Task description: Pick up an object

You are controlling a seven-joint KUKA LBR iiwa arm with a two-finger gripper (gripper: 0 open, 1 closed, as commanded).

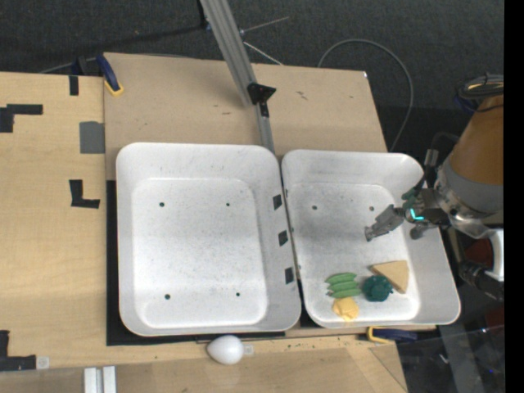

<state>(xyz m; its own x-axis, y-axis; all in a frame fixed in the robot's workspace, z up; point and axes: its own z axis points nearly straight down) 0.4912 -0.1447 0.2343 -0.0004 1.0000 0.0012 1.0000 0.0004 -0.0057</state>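
So the stuff to grab is all sitting bunched up near the front edge of the right bin: a tan wedge, a dark teal lump touching its left side, a green ribbed piece just beside that, and a little yellow piece lying right below the green one, closest to the front rim. Nothing is being held at the moment. The gripper is hanging over the bare middle of that same bin, above and apart from the pile, pointing toward the left, and honestly I cannot tell how it's set. The arm is reaching in over the bin's right rim. The left bin is sitting alongside, and a white egg-shaped thing is lying on the desk by its front edge.
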